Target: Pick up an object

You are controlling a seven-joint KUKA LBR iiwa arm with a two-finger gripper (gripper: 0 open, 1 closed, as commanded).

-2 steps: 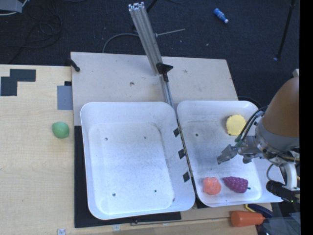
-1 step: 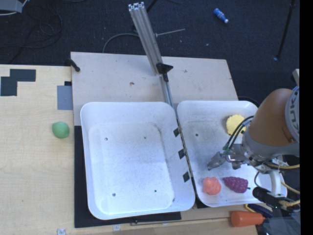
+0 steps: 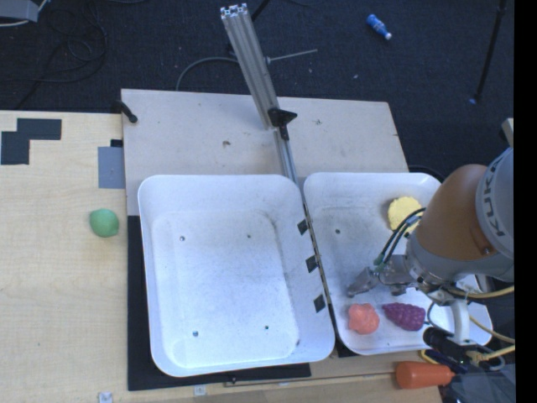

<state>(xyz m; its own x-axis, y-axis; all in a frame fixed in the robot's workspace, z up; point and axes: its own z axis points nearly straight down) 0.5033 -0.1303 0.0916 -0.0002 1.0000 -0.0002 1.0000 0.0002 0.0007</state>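
Toys lie in the right bin (image 3: 336, 193): a pink ball (image 3: 363, 318) beside purple grapes (image 3: 404, 315), a yellow piece (image 3: 403, 211) farther back. My hand (image 3: 362, 284) hovers just above the ball, fingers parted, gripping nothing. A green ball (image 3: 104, 222) sits well left on the desk (image 3: 50, 309).

Two shallow white bins sit side by side on the bench, and the arm (image 3: 466, 225) reaches from the right over the right bin (image 3: 336, 191). Its gripper (image 3: 362, 284) hangs low in that bin, just above a pink object (image 3: 362, 318) with a purple grape-like cluster (image 3: 404, 315) beside it and a yellow object (image 3: 403, 211) farther back. A green ball (image 3: 104, 222) lies on the wooden bench left of the left bin (image 3: 168, 200).
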